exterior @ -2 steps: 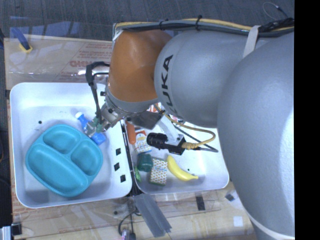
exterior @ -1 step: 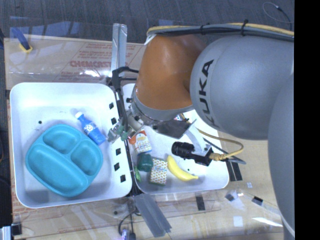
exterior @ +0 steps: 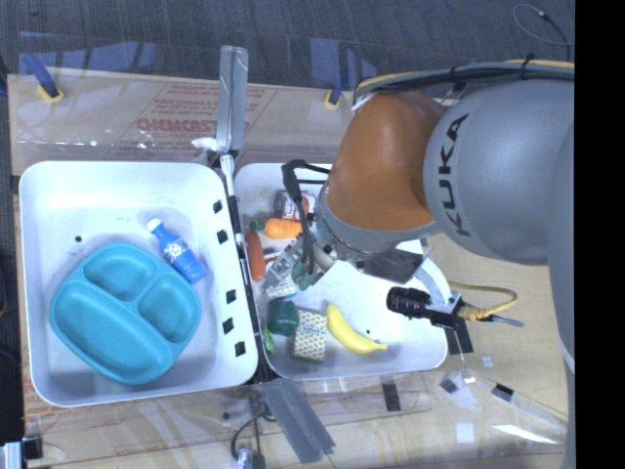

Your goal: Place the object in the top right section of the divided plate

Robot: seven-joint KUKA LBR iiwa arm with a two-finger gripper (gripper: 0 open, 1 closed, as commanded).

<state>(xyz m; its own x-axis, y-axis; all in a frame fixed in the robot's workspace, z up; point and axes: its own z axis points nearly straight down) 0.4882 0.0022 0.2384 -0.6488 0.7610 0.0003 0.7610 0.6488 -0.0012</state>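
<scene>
A blue divided plate (exterior: 122, 311) lies in the left bin (exterior: 39, 193), its three sections bare. A small blue water bottle (exterior: 179, 252) lies just beyond the plate's upper right rim. My gripper (exterior: 296, 265) is low in the right bin (exterior: 420, 360), near its left wall, among the items there. Right beside it are an orange carrot-like piece (exterior: 255, 254) and an orange fruit (exterior: 283, 229). The arm's wrist hides the back of that bin.
In the right bin's front part lie a dark green object (exterior: 283, 316), a patterned block (exterior: 311, 335) and a yellow banana (exterior: 352, 332). A black cable plug (exterior: 415, 303) sticks out from the arm over the bin's right side. A raised divider (exterior: 232, 252) separates the bins.
</scene>
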